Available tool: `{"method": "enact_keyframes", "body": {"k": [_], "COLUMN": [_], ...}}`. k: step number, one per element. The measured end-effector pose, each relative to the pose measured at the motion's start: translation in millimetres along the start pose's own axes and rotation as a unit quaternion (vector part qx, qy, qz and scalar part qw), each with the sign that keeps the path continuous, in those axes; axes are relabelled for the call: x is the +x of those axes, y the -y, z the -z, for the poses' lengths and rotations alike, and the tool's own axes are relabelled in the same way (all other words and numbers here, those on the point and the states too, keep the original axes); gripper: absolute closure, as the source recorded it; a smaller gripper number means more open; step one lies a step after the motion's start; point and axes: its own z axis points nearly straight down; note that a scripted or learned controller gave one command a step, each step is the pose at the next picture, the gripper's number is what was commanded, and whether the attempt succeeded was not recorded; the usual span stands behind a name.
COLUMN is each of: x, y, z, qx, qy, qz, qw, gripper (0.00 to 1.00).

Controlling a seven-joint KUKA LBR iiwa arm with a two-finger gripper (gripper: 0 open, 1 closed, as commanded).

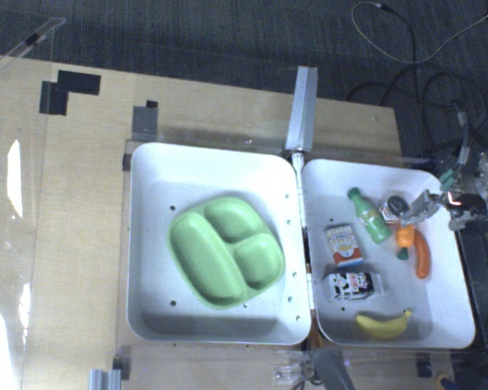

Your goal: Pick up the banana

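Your gripper (pixel 411 207) hangs above the carrot (pixel 422 253) and green bottle (pixel 368 215); I cannot tell its opening. The banana (pixel 383 324) lies well nearer the camera. Descend here and you'd seize the wrong item.

Banana (pixel 383 324) near right bin (pixel 456 329) front edge, hand (pixel 417 207) over green bottle (pixel 368 215), carrot (pixel 421 254) beside

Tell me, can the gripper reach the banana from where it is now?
Probably yes. The banana lies apart near the right bin's front wall, nothing over it; the gripper hovers by the green bottle.
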Motion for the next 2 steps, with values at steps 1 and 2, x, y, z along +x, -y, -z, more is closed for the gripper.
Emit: {"method": "enact_keyframes", "body": {"k": [1,2], "x": [27.0,32.6], "y": [60.0,54.7], "z": [-108.4,-145.1], "qx": [0.001,-0.007], "qy": [0.0,0.0], "qz": [0.021,0.115], "qw": [0.9998,0.9933], "gripper": [0.0,0.0]}}
